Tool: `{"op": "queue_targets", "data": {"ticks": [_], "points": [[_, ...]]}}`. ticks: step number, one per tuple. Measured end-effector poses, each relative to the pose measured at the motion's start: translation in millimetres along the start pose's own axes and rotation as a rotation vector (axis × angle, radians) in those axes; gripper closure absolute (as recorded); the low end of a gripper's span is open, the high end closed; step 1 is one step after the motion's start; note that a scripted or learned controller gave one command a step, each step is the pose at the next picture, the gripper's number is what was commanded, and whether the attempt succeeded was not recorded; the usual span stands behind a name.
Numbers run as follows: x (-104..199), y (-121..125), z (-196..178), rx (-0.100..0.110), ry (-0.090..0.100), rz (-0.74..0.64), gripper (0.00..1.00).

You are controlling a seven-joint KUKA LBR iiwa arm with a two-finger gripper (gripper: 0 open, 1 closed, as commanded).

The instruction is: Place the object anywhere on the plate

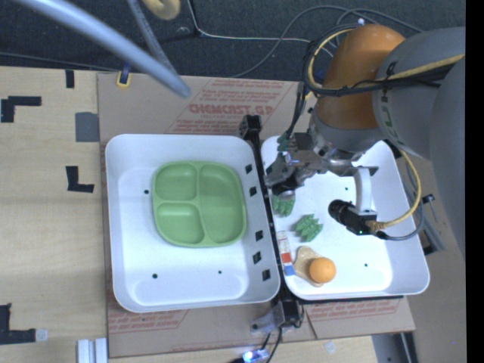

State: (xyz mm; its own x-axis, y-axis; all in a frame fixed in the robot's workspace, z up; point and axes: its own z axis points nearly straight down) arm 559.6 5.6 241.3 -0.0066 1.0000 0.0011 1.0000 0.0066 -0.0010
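**Desk:** What's nearest the camera?

**Me:** A round orange ball against a small beige block, well below the tool. Closer to it lies a crumpled green leafy toy.

**Desk:** And the tool?

**Me:** It's low over another green piece in the right white bin; I cannot tell its state. The green four-compartment plastic plate sits to its left.
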Motion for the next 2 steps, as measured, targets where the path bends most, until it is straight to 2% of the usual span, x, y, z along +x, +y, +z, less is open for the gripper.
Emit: {"op": "queue_targets", "data": {"ticks": [2], "points": [[104.9, 17.7, 22.6, 0.0, -0.002, 0.002, 1.0]]}}
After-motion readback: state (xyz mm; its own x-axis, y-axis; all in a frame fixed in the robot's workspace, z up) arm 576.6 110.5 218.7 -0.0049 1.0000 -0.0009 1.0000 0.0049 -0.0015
